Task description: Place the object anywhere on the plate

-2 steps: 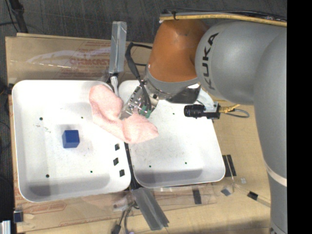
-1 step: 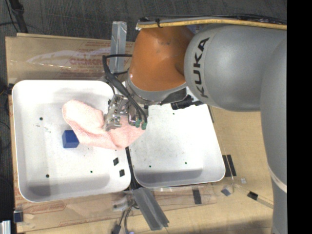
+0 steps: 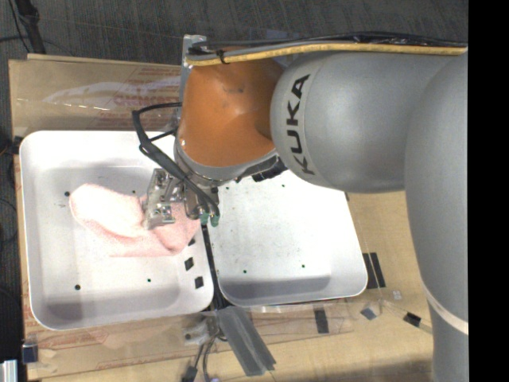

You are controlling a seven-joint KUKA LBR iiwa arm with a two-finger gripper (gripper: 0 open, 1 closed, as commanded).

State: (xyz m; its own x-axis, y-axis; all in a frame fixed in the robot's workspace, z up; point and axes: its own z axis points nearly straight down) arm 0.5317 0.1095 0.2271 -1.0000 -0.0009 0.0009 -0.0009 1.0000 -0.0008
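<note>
A pale pink, flat, softly blurred shape (image 3: 111, 213) lies in the left bin (image 3: 48, 293), stretching from its middle left toward the divider; it may be the plate. My gripper (image 3: 163, 204) hangs over the right end of this pink shape, close to or touching it. The orange wrist band (image 3: 227, 122) and the big grey arm (image 3: 358, 110) loom above and hide the far part of both bins. I can make out no separate object at the gripper.
The right bin (image 3: 278, 237) adjoins the left one along a dark seam (image 3: 208, 265). Black cables (image 3: 147, 138) loop off the wrist at the left. Wooden bench and tape marks surround the bins; a grey bracket (image 3: 242, 341) sits at the front.
</note>
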